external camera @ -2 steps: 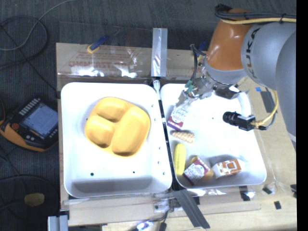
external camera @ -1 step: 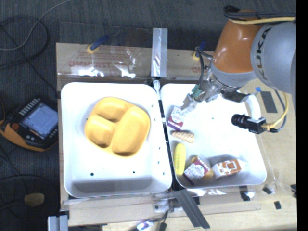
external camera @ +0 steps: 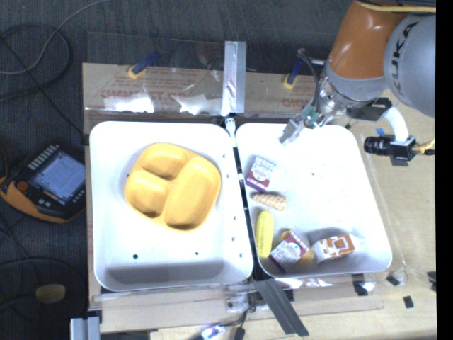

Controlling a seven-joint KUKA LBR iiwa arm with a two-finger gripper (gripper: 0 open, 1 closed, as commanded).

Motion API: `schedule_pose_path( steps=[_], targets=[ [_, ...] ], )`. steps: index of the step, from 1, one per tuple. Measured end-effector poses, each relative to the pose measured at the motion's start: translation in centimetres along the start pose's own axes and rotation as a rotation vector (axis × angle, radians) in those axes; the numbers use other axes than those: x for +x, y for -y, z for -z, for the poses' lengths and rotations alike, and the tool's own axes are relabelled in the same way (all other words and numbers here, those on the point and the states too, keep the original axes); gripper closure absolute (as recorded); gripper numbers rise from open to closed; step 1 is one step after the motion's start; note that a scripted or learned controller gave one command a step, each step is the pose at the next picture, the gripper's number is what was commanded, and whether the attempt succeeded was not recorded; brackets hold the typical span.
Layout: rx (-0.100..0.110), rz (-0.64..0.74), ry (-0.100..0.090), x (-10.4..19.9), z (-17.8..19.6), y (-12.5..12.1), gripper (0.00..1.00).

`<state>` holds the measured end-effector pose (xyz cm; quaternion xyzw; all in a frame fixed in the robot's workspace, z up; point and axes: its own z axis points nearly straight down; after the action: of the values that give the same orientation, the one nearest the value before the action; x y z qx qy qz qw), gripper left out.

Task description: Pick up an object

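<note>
Camera view from above puts my arm at the upper right, its orange band over the grey wrist, reaching down and leftward toward the back edge of the right bin. I see the gripper hanging above that bin's far left corner, tilted on a slant, with nothing between its fingers; whether they are spread or closed I cannot tell from this angle.

Well below it, along the bin's left side, lie a small carton with a maroon end, a ridged tan snack-like piece and a yellow corn cob. Near the front wall sit a second small carton and an orange-and-white box.

A large yellow moulded tray with three hollows rests in the left bin.
</note>
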<state>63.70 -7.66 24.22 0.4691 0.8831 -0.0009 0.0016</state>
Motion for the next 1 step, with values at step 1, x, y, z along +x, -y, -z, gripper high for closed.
schedule_pose_path(
  steps=[1],
  targets=[
    [0.003, -0.480, -0.004, 5.89, -3.36, 1.45, 1.00]
  ],
)
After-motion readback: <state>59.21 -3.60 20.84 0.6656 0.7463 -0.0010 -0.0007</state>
